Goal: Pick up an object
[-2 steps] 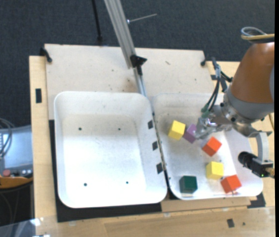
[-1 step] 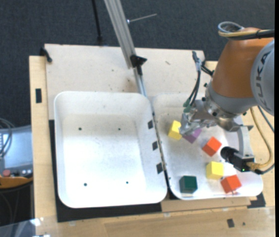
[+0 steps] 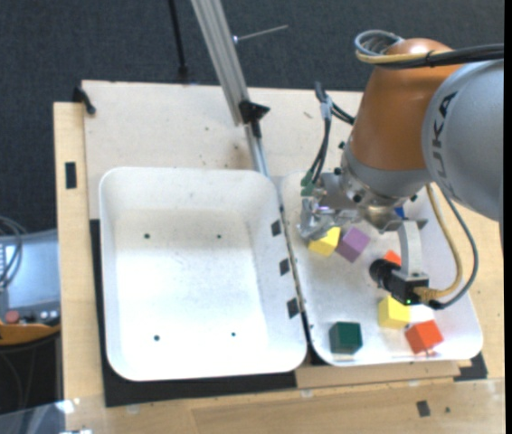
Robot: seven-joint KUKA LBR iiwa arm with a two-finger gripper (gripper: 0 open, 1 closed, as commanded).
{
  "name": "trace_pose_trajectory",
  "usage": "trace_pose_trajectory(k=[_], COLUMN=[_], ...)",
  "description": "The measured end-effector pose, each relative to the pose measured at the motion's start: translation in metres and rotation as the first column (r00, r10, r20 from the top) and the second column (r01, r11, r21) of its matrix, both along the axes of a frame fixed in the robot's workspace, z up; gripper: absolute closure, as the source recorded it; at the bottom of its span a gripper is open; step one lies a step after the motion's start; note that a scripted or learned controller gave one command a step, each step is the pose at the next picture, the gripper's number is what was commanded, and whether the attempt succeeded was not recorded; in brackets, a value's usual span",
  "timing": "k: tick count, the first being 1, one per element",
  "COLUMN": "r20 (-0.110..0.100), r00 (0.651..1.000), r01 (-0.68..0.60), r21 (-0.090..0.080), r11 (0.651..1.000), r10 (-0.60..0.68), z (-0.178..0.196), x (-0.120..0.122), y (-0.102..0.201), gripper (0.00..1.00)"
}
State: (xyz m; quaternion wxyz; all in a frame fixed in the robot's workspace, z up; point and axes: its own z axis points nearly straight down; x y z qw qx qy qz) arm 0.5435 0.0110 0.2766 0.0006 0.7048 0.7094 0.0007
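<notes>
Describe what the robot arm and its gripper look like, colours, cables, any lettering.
The arm is a thick rounded grey casing with a broad orange band above the wrist and part of dark lettering on the grey shell. Below the band sits a silvery metal gripper assembly. Thin dark cables run down its side, and a yellowish cable loops to a small black unit.

Dark grey carpet floor [image 3: 75, 25] around a pale wooden bench [image 3: 147, 125], slanted aluminium rail [image 3: 224, 48] above.
</notes>
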Motion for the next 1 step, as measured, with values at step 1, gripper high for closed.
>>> trace_pose_trajectory(k=[1], r20=[-0.001], r00=[1.0], r01=[0.0], r21=[0.0], r11=[1.0], r10=[0.0], z=[-0.0184], x=[0.0164], y=[0.0529], gripper=[1.0])
